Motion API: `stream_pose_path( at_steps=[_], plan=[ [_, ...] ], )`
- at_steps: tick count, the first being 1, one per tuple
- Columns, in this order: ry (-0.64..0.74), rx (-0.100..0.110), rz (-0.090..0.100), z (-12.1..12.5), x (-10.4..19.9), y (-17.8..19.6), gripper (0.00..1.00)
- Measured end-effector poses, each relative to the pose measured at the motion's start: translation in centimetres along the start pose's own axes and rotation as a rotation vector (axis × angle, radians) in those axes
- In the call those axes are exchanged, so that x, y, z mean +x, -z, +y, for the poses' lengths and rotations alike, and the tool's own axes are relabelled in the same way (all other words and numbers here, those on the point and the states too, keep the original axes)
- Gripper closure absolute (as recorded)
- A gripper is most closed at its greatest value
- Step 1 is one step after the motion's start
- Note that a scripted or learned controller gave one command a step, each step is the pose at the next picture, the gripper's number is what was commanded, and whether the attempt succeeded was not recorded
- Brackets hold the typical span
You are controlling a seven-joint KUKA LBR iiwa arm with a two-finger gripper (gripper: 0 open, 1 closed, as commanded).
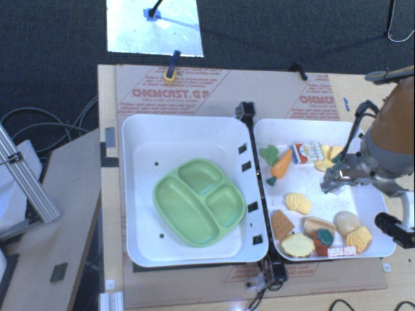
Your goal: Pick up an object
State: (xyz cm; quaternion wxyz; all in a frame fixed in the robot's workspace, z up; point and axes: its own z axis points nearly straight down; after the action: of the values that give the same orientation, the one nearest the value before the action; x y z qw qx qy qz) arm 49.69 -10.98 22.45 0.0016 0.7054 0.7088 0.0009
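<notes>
Hovering low over the right bin, fingers pointing down at bare white floor among toy food. Open or closed: cannot tell, since from above the tips blur into one grey lump. Nothing visibly held between them.

Nearest candidates: a yellow ridged piece just below and to the left of the fingers, a pale yellow lump just above them, a beige rounded piece below. Further left of the fingers, an orange carrot and a striped packet. Well apart to the left, in the other bin, a green divided plate.

To do the step well: choose one piece with free space on both sides, probably the yellow ridged piece; centre above it, span its narrow width, descend straight, close only once low around it, then lift slowly. Avoid the crowded row below the fingers, where pieces touch and could jam or be dragged along.

Hard to make out: the true height above the bin floor, any small item under the wrist, and the bin's right part behind the arm.
</notes>
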Motion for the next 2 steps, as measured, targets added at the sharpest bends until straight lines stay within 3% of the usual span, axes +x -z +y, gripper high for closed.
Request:
stream_pose_path(
  at_steps=[1, 2],
  plan=[
    [0.003, -0.003, 0.0, 5.5, 1.6, 1.0, 1.0],
    [0.004, -0.001, 0.001, 10.5, 3.8, -0.5, 1.0]
  ],
)
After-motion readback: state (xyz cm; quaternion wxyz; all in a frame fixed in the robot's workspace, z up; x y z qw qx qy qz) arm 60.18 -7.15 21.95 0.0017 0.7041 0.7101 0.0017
